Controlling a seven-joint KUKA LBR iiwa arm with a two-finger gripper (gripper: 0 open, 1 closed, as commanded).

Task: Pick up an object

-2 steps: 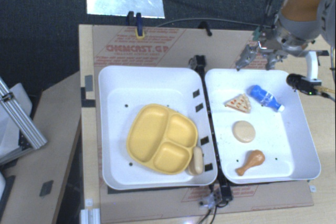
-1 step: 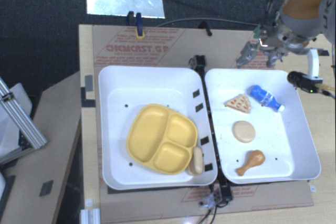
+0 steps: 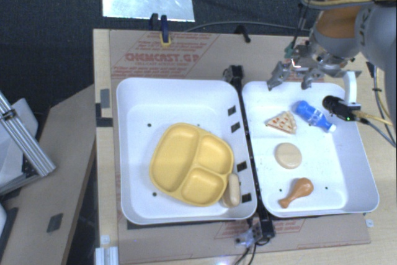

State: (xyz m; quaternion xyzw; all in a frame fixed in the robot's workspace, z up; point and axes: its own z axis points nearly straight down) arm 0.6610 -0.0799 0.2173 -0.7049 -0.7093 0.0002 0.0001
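1. Here, the gripper (image 3: 291, 79) hangs over the far edge of the right bin (image 3: 356, 161), fingers spread apart with nothing between them.
2. Inside that bin lie a blue bottle (image 3: 312, 115) near the far right corner, a pizza slice (image 3: 282, 123), a round cookie (image 3: 288, 155) and a chicken drumstick (image 3: 296, 192).
3. The left bin (image 3: 133, 133) carries a yellow divided plate (image 3: 191, 163), with a bread roll (image 3: 232, 189) touching its near right edge.

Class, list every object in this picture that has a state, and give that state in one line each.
gripper: open, holding nothing, above the right bin's far edge
yellow tray: flat in left bin
bread roll: against the tray
blue bottle: lying down
pizza slice: flat
drumstick: lying
round biscuit: flat
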